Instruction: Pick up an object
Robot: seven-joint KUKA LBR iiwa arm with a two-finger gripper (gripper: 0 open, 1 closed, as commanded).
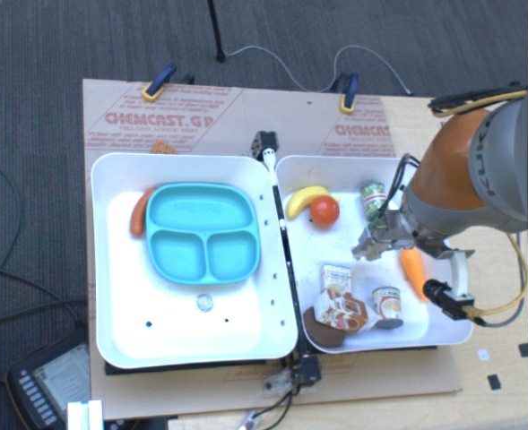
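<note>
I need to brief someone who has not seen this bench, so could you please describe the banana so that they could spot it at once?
Look at the right bin of the two white bins. In its far left corner, next to the divider between the bins, lies the banana, just left of a red tomato that it touches. It is the one yellow, curved thing in that bin.

A board-topped bench [111, 115] bears two white bins [120, 330] [443, 330] side by side.
</note>
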